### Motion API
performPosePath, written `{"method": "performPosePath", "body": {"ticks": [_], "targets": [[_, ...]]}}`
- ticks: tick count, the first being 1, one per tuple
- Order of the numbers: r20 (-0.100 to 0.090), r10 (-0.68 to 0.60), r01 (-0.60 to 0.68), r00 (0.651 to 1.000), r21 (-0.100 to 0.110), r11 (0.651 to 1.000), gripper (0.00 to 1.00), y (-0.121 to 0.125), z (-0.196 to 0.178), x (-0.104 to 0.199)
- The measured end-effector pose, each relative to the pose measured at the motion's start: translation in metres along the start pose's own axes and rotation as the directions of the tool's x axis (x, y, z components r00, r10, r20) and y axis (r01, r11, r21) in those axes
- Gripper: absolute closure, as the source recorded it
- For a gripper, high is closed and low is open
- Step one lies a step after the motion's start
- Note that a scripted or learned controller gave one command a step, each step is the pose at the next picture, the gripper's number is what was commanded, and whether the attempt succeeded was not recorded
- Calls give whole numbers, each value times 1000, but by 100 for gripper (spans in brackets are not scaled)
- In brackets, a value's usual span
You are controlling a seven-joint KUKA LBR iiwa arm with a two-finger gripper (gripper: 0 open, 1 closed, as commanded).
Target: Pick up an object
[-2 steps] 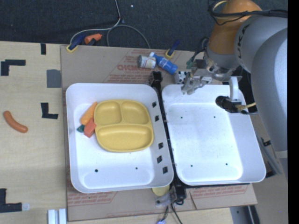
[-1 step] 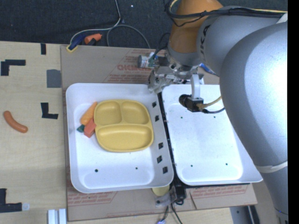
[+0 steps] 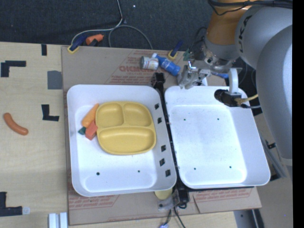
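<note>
A yellow divided plate (image 3: 126, 127) lies in the left bin (image 3: 114, 182). An orange carrot-like toy (image 3: 89, 117) rests against the plate's left edge, with a small red and green piece (image 3: 88, 132) just below it. My gripper (image 3: 191, 79) hangs over the far left corner of the right bin (image 3: 213, 141), close to its back rim, well apart from the plate and the toys. Nothing shows between it and the bin floor. The grey arm with its orange band reaches in from the upper right.
Behind the bins, a blue and white tube-like object (image 3: 159, 62) lies on the cardboard. An orange sausage-shaped toy (image 3: 15, 124) sits on the bench far left. An orange-handled clamp (image 3: 85, 42) and a cable are at the back.
</note>
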State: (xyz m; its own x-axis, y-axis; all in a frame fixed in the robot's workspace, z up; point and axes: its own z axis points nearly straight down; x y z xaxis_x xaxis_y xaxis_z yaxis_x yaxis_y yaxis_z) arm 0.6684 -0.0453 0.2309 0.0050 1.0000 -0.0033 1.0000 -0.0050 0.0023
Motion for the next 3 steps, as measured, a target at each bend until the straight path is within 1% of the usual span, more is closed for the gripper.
{"method": "performPosePath", "body": {"ticks": [1,2,3], "targets": [[-2,-5,5,1000,5,1000,100,-1,32,-3],[-1,-3,3,1000,-1,1000,100,0,-15,-50],[-6,-12,12,1000,9,1000,100,-2,51,30]]}}
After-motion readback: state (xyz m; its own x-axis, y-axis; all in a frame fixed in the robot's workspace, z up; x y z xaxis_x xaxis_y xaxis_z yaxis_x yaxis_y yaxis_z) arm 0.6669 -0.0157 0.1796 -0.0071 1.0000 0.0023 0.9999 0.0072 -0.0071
